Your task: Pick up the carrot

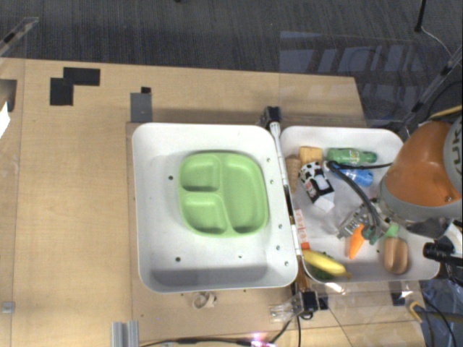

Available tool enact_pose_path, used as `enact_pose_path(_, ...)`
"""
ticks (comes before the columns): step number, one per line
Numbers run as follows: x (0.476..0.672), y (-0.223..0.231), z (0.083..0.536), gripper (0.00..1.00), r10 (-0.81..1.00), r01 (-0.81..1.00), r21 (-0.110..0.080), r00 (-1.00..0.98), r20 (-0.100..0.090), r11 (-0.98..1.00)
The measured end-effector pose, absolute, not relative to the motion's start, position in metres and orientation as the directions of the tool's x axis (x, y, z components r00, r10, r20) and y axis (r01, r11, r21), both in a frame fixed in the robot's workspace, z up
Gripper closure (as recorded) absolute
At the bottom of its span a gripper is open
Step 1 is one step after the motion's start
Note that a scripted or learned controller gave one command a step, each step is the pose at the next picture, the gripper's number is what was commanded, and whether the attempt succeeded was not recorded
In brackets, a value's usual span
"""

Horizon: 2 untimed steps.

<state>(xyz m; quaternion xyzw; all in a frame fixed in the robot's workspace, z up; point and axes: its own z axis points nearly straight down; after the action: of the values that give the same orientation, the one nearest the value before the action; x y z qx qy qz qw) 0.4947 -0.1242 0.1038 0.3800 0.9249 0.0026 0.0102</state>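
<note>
Carrot sits in the right bin, toward its near side, small and orange, tilted with the tip pointing down toward the near wall. I use it as my reference for everything else.

Gripper is right on top of the carrot's upper end. Metal fingers overlap it from the far-left side. I can't tell whether they are spread or closed on it; the wrist hides too much. Not calling it a grasp.

Just right of the carrot: a tan bread-roll-shaped item, close enough to get bumped. Something green is wedged between the two, partly hidden. Below-left of the carrot: a banana against the near wall. Up-left: a black-and-white cow-pattern toy and a clear wrapper. Farther up: a blue item, a green bottle, a cork-like piece.

Far left of the carrot: the left bin with a green divided plate.

Risks as I read them:
- The carrot is tapered and tilted, so a pinch near the thick end could squirt it out.
- Fingers may catch the green bit or the roll instead.
- The black cable draped up-left of the carrot could snag on the lift.
</note>
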Motion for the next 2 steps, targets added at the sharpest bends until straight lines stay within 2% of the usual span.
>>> enact_pose_path(1, 0.5096, -0.0899, 0.1662, 1.0, 0.954, 0.954, 0.009, -0.299, -0.004, 0.299)
enact_pose_path(2, 0.5092, -0.0911, 0.1658, 0.0, 0.955, 0.955, 0.007, -0.298, -0.004, 0.298)
